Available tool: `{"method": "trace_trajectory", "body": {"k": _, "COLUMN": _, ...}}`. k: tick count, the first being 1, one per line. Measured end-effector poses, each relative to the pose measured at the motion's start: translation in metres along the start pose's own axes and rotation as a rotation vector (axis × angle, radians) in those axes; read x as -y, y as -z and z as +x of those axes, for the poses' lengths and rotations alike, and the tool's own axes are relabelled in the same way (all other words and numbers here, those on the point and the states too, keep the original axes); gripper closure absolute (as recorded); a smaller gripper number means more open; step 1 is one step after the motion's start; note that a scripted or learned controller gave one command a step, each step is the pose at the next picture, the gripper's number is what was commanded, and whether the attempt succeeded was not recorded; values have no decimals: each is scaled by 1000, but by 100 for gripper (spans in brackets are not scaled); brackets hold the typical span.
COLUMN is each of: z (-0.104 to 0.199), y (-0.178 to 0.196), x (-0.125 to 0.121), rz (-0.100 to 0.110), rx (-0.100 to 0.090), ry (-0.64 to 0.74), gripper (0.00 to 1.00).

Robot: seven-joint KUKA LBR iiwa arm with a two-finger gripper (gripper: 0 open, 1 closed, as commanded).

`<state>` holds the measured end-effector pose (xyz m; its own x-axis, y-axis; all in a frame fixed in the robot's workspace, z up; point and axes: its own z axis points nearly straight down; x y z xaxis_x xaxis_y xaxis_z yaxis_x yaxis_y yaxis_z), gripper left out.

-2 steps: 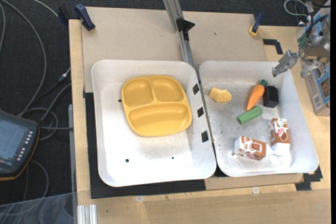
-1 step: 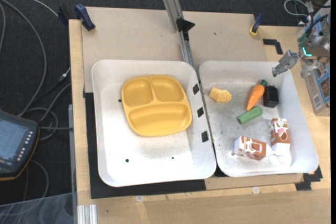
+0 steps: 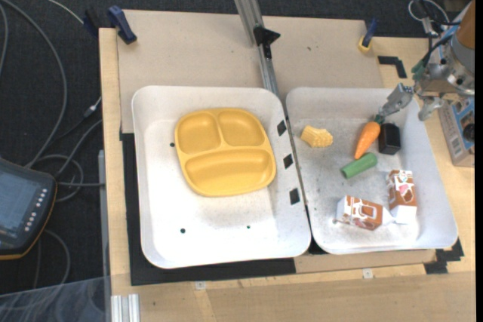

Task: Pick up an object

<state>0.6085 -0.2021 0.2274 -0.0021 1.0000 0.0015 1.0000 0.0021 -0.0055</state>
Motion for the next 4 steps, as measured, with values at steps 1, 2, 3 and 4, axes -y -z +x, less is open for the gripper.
{"method": "trace_trajectory", "body": {"k": 1, "z": 3, "y": -63, "x": 4, "rz": 3, "rx": -1, "ry": -2, "gripper": 0}}
{"method": "trace_trajectory", "body": {"k": 2, "z": 2, "y": -105, "x": 0, "rz": -2, "rx": 0, "ry": -1, "gripper": 0}}
{"method": "trace_trajectory", "body": {"k": 3, "z": 2, "y": -91, "x": -2, "rz": -8, "rx": 1, "ry": -1, "gripper": 100}}
{"method": "trace_trajectory", "body": {"k": 4, "z": 12, "y": -41, "x": -2, "rz": -13, "rx": 3, "ry": 0, "gripper": 100}}
